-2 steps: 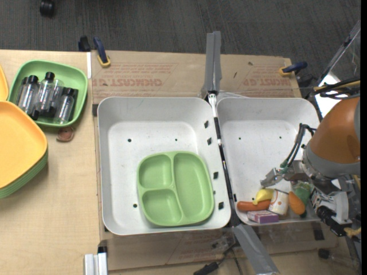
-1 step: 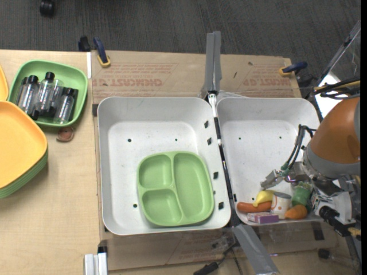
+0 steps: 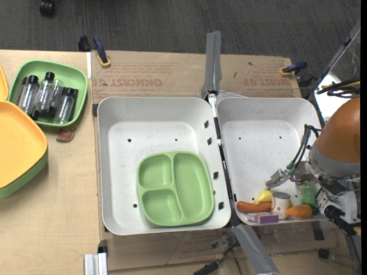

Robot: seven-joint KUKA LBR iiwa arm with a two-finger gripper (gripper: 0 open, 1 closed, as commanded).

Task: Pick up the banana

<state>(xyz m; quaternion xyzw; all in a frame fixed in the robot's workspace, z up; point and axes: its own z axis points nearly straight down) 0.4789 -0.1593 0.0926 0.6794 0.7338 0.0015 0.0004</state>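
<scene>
Hovering over the toy pile, going for the banana

My gripper (image 3: 279, 178) sits low in the right bin (image 3: 258, 125), in its near right corner, and I honestly can't tell from up here how wide it's spread or whether anything's in it. The banana (image 3: 263, 197) is just beside it on the near side, a small yellow thing wedged into a cluster: touching the red sausage-looking piece (image 3: 252, 207) in front, with a white cup (image 3: 281, 200), a green item (image 3: 308, 195) and an orange carrot-ish one (image 3: 298, 211) to its right. It looks like a light plastic play-food piece, so stiff, smooth and probably slippery. I'd say pinch across the narrow middle of the curve, not the tapered ends. Crowding is my worry. The green divided plate (image 3: 175, 188) in the left bin (image 3: 155, 125) is well apart.
</scene>
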